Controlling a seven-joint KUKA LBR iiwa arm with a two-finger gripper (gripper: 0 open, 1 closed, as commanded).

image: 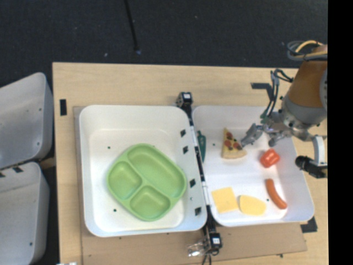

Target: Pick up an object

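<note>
The right bin point(220, 120) holds a pizza slice point(232, 146), a red tomato point(269, 158), a sausage point(276, 194), a square cheese slice point(224, 199) and a rounded yellow piece point(252, 205). My gripper point(262, 136) hangs over the bin's upper right part, between the pizza slice and the tomato. Its two fingers are spread apart with nothing between them; one fingertip points toward the pizza, the other sits just above the tomato.
The left bin point(94, 131) carries a green divided plate point(145, 181). A dark green item point(202, 146) lies by the divider between the bins. The arm's orange band point(306, 87) is at the right edge, above the bin's far corner.
</note>
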